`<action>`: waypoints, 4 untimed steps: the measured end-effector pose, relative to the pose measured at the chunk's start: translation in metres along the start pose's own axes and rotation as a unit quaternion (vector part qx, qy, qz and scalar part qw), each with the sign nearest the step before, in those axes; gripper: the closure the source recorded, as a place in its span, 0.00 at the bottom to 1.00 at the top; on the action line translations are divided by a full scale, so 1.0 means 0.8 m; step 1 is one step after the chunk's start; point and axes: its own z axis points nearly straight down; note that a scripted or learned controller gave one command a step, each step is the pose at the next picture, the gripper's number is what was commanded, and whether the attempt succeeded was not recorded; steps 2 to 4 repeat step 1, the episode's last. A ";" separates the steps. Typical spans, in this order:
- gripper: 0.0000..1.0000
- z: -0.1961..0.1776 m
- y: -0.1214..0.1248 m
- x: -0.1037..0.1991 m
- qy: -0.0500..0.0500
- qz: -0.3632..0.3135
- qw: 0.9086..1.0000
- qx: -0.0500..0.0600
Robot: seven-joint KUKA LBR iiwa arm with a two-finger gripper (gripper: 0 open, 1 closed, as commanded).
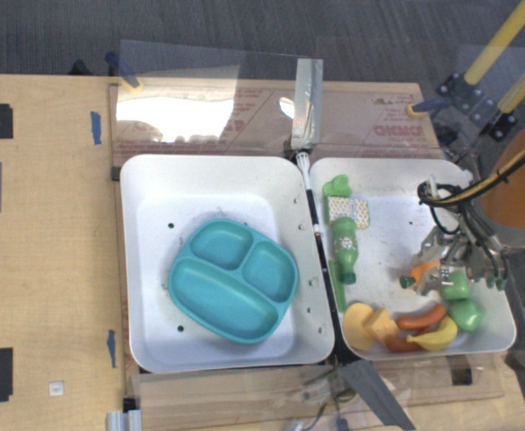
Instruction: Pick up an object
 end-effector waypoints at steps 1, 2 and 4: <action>1.00 -0.132 0.126 -0.029 0.005 -0.075 0.997 -0.003; 1.00 -0.132 0.126 -0.029 0.005 -0.075 0.997 -0.003; 1.00 -0.132 0.126 -0.029 0.005 -0.075 0.997 -0.003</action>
